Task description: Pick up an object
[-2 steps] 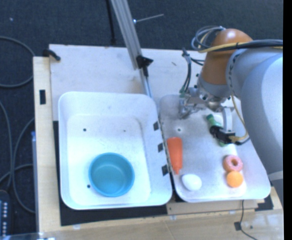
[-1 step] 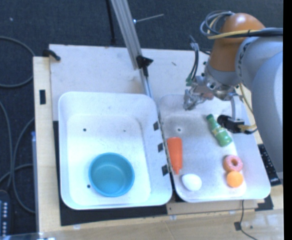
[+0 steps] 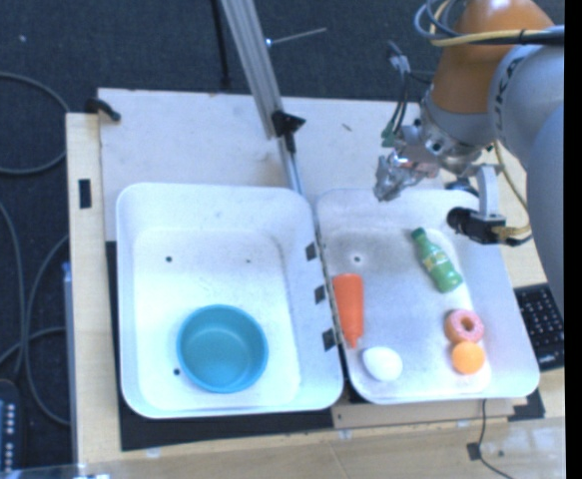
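My gripper (image 3: 388, 184) hangs over the far left corner of the right bin (image 3: 390, 267), with nothing visibly in it. A green bottle (image 3: 437, 260) lies in that bin, a little right of and nearer than the gripper. An orange carrot (image 3: 348, 305) rests along the bin's left wall. At the near end lie a white egg (image 3: 381, 363), a pink doughnut (image 3: 464, 324) and an orange ball (image 3: 467, 357).
The left bin (image 3: 211, 228) holds a blue bowl (image 3: 222, 347) near its front. A slanted aluminium post (image 3: 256, 58) rises behind the seam between the bins. A keyboard (image 3: 540, 322) sits off the right bin's right side.
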`<state>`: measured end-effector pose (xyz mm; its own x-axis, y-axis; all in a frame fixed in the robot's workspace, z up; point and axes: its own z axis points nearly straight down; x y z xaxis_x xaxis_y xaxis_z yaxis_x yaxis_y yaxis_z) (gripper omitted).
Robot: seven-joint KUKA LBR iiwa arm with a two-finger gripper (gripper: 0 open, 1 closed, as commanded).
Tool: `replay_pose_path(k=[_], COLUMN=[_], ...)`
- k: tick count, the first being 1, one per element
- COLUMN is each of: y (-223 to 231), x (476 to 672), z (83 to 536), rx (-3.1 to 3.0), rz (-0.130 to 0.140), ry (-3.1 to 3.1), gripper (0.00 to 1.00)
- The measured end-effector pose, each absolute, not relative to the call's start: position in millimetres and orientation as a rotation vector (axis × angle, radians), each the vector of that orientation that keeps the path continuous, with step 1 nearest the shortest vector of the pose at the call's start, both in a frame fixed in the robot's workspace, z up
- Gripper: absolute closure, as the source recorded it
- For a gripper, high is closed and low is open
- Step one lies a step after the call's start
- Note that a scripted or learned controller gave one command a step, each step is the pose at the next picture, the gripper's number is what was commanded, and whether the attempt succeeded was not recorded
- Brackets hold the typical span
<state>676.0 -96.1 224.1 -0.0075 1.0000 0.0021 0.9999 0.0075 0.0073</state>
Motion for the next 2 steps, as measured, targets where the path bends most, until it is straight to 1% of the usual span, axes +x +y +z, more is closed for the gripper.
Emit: replay_pose_path(k=[1, 2], y=[-97, -48], x=[676.7, 662.2], z=[217, 233], rx=[2.21, 2.214], rz=[0.002, 0.003], ry=[2.23, 2.233], gripper=[1.0, 1.0])
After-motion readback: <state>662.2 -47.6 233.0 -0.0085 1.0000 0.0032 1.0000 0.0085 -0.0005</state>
